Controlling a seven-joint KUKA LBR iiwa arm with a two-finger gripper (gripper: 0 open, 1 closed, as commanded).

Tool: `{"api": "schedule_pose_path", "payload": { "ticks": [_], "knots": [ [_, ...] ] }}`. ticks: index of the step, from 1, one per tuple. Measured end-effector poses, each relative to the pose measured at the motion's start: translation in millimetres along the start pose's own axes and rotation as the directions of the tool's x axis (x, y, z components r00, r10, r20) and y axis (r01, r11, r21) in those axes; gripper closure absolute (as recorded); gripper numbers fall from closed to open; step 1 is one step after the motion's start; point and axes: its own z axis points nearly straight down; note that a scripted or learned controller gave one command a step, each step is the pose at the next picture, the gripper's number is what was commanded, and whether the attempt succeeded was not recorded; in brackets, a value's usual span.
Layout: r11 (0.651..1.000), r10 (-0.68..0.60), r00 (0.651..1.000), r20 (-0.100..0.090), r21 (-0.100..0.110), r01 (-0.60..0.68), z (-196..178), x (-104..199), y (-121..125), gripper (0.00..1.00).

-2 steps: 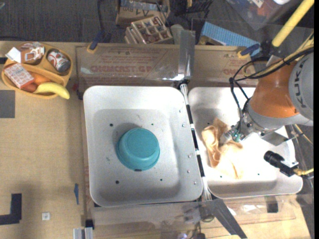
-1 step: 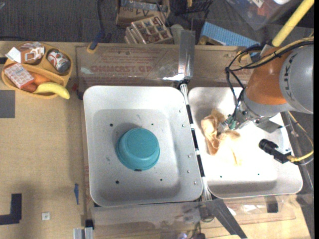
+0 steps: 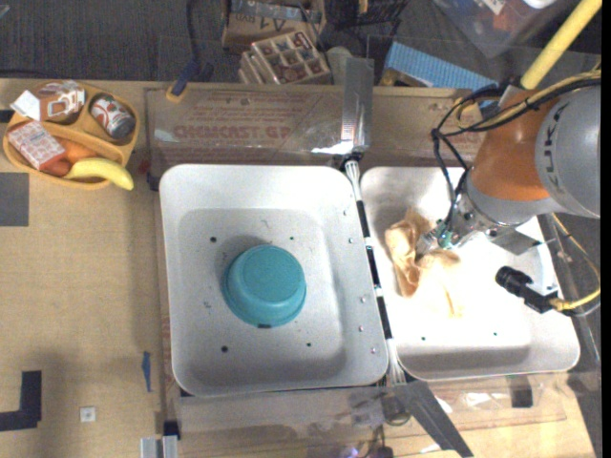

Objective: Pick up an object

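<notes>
A crumpled tan cloth (image 3: 408, 248) lies in the right bin (image 3: 496, 351), near its left wall. My gripper (image 3: 445, 238) hangs right at the cloth's right edge, low over the bin floor. A small pale yellow stick (image 3: 451, 302) lies on the bin floor just below the cloth. In the left bin (image 3: 191, 198) a teal bowl (image 3: 265, 285) rests upside down near the middle.
A yellow tray (image 3: 29, 156) with a banana, cans and boxes stands at the far left of the bench. A cardboard strip (image 3: 248, 127) runs along the back of the bins.
</notes>
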Motion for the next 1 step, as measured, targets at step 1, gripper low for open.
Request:
{"api": "schedule_pose_path", "payload": {
  "ticks": [1],
  "knots": [
    [1.0, 0.0, 1.0, 0.0, 0.0, 0.0, 0.0, 0.0, 0.0, 0.0]
  ]
}}
